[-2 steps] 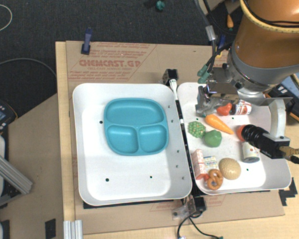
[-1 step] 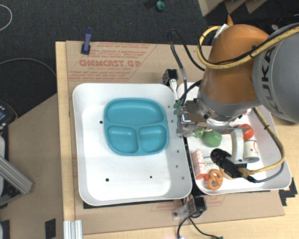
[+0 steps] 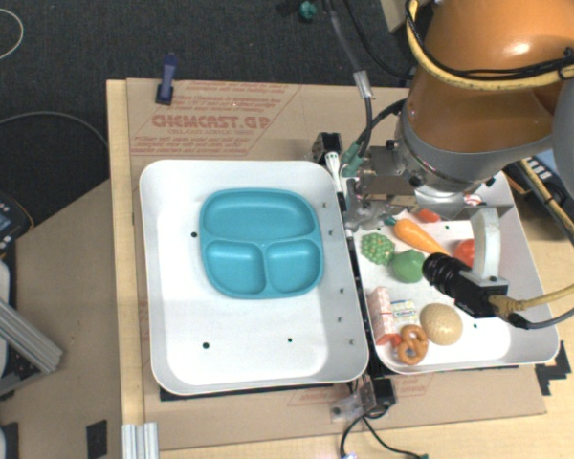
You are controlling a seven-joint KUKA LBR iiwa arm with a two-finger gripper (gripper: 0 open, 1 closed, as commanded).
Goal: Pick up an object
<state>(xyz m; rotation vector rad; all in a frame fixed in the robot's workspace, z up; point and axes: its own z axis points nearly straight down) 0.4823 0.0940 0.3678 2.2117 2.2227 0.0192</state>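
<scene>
A pale board (image 3: 220, 113) printed in red lettering covers the bench, with dark carpet (image 3: 57, 46) around it and a blue clip (image 3: 165, 79) at its far left corner. 2 white bins lie side by side on it, their inner rims touching.

The left bin (image 3: 163, 256) holds 1 teal divided plate (image 3: 260, 240), set toward the far end, with wide white floor showing on its near side.

The right bin (image 3: 459, 360) is crowded. An orange carrot (image 3: 419, 236) lies tilted near the far end, with a knobbly green piece (image 3: 376, 248) and a smooth green piece (image 3: 408, 266) just beside it and a red piece (image 3: 465, 251) to the right. Nearer are a pink-and-white packet (image 3: 380, 306), a tan roll (image 3: 441, 323) and a pretzel (image 3: 411, 344) touching the roll.

The arm's wide orange-and-grey body hangs over the right bin's far half, hiding that corner. The gripper (image 3: 392, 194) sits low under it, just beyond the carrot (how far open it is, or whether it has anything, I cannot tell).
</scene>
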